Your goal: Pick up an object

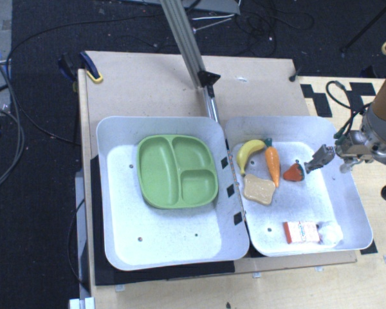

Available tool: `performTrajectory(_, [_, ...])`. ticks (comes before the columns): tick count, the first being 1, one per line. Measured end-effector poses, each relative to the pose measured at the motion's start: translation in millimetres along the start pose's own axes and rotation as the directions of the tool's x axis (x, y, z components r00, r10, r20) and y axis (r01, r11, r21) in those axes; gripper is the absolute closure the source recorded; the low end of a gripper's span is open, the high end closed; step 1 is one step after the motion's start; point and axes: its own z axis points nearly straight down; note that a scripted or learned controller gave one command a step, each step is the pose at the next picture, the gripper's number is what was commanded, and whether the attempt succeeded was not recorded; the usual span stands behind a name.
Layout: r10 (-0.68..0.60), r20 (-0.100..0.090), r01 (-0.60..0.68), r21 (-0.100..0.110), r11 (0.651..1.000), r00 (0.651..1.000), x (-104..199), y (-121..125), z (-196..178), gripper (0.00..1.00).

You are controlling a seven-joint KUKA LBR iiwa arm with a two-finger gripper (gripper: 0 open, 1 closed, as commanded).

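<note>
A wooden counter (148, 82) seen from above at a slant carries two shallow white bins side by side. The left bin (122, 237) holds a green plate (178, 170) with three compartments, lying flat toward the bin's upper middle. A grey metal pole (183, 34) slants down from the top of the view toward the place where the two bins meet.

The right bin (347, 205) holds several small things. Near its upper left lies a yellow banana (248, 153), curved, with an orange carrot (272, 164) just beside it on the right, its green top pointing up. Below them, touching or nearly touching the carrot's lower end, is a slice of bread (258, 189). To the right of the carrot sits a small red strawberry (294, 172). Near the bin's lower right edge lies a small red and white box (302, 232), with something pale and rounded (330, 234) just beside it.

The tool (315, 159) reaches in from the right over the right bin, its tip just beside the strawberry's upper right. Whether its fingers are spread or pressed together cannot be told, and nothing is seen between them.
</note>
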Motion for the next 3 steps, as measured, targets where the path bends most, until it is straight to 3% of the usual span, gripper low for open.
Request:
performTrajectory(2, [0.001, -0.002, -0.001, 0.006, 1.000, 1.000, 10.2, 4.2, 125.9, 0.00])
performTrajectory(3, [0.001, 0.001, -0.001, -0.001, 1.000, 1.000, 10.5, 4.9, 140.5, 0.00])
